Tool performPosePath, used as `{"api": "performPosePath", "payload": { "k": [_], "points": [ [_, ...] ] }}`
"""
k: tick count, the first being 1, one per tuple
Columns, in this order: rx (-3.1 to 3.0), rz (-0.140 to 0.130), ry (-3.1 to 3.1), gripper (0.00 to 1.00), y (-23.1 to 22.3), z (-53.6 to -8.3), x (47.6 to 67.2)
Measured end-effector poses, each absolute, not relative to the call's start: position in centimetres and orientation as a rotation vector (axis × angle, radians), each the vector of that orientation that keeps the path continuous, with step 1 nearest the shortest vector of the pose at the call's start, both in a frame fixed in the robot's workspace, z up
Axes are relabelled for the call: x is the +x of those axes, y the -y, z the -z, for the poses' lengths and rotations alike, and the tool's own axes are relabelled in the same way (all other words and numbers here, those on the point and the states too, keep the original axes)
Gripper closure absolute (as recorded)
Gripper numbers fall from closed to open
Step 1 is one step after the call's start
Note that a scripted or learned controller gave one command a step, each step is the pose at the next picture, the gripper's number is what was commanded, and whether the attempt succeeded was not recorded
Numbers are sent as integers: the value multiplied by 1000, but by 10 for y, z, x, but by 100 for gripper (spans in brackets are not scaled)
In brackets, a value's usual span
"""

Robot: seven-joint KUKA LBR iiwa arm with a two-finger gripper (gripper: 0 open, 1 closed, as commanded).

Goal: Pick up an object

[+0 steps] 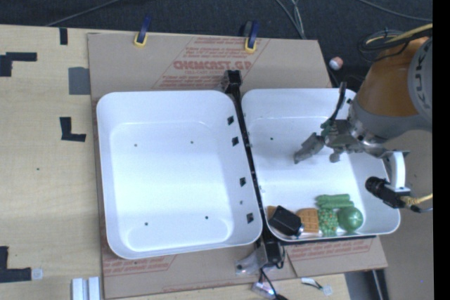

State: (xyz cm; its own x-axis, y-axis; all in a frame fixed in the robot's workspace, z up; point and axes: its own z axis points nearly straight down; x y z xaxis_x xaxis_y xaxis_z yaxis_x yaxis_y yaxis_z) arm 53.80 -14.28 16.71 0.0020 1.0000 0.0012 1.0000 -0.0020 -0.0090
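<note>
Hovering over the middle of the right bin (281, 105), the jaws (320, 149) sit at centre-right of the frame, arm (390, 91) entering from the right edge. Fingers appear spread, one reaching left and one lower right, nothing between them: released, no load.

Candidate objects cluster along the lower wall of the right bin, lower right of frame: a black item (285, 220) by the divider, an orange block (307, 220) just beside it, a green studded piece (332, 211), and a green ball (350, 219) at the right end. All lie touching or nearly so. Left bin (169, 130) holds nothing to pick.

Status, as judged: approach step, no pick made. Jaws are well apart from the cluster, over bare floor.

Risks:
- Closing at this spot would grasp air.
- Cluster is tight against the wall; a finger could strike the rim or wedge between neighbours.
- Ball is likely to roll out of a pinch.
- Descending on packed items may push them aside rather than catch one.
</note>
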Motion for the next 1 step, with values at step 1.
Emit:
{"api": "performPosePath", "payload": {
  "k": [1],
  "points": [
    [-2216,-4,2223,0,123,-129,620]
  ]
}}
